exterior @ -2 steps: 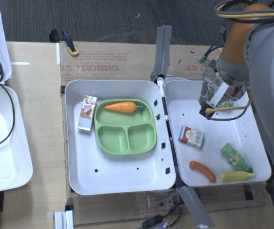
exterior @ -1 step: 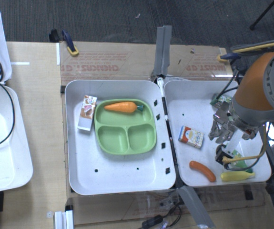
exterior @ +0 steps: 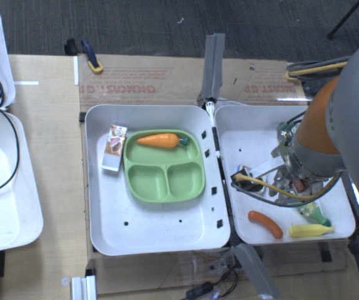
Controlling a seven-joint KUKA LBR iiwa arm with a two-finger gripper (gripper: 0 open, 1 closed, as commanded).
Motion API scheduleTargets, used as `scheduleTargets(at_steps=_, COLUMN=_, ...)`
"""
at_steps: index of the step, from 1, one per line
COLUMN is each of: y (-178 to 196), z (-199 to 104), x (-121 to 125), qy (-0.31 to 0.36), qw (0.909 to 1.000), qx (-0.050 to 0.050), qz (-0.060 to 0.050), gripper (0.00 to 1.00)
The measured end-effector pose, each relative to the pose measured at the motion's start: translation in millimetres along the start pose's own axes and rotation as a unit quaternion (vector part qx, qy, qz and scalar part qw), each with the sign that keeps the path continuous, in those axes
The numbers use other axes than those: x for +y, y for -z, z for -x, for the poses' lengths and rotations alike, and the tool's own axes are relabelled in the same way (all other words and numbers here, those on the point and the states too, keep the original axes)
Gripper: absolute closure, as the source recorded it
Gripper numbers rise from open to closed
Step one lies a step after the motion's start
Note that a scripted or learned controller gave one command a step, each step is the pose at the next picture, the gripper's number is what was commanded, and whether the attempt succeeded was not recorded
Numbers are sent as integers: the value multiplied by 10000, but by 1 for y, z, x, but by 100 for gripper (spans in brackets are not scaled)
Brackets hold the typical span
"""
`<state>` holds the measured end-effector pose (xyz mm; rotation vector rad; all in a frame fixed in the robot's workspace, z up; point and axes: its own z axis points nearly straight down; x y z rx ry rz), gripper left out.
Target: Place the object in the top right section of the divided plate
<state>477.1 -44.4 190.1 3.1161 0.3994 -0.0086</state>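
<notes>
On the table, the left bin (exterior: 98, 186) is seen to hold a small printed packet (exterior: 113, 147), lying just beside the left rim of a green divided plate (exterior: 165, 165). An orange carrot (exterior: 159, 140) is laid in the plate's long upper section, its long axis running left to right, the pointed tip toward the left and the green stem end toward the right. In the right bin (exterior: 248, 224), a reddish sausage (exterior: 265, 224) and a yellow banana-shaped piece (exterior: 311, 230) are found near the front wall, with a green item (exterior: 314, 214) partly hidden under cables. The tool (exterior: 286, 181) is lowered over this bin; its state cannot be told, since it is masked by the arm (exterior: 329, 124) and wiring.
</notes>
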Motion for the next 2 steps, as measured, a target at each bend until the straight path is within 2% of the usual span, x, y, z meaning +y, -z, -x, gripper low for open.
scheduleTargets(at_steps=1, y=14, z=-94, x=-4, qy=602, qw=9982, qx=-8, qz=6, gripper=100)
scheduleTargets(at_steps=2, y=0, z=-41, x=-44, qy=1236, qw=9923, qx=-6, qz=-2, gripper=100)
